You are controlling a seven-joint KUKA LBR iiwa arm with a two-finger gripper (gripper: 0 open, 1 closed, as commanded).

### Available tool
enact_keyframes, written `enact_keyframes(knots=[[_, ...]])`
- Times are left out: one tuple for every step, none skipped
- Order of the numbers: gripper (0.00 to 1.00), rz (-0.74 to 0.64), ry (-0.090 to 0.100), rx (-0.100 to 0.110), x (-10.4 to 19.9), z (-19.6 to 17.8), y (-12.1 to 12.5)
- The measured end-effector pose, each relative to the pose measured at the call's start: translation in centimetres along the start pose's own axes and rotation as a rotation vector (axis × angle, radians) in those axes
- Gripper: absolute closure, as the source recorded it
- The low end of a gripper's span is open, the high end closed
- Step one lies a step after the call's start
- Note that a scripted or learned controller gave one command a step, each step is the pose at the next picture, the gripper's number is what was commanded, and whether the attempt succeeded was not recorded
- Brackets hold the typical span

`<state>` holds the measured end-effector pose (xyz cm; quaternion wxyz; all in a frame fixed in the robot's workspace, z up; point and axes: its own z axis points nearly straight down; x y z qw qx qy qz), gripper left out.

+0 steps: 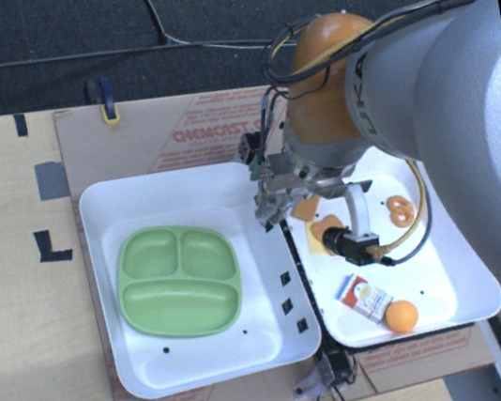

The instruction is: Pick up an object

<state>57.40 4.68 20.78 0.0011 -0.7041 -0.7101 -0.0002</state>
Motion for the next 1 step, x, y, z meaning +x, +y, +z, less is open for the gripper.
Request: enact_keyframes(knots=[[1.00, 0.002, -0.001, 0.001, 5.24, 0.69, 1.36]])
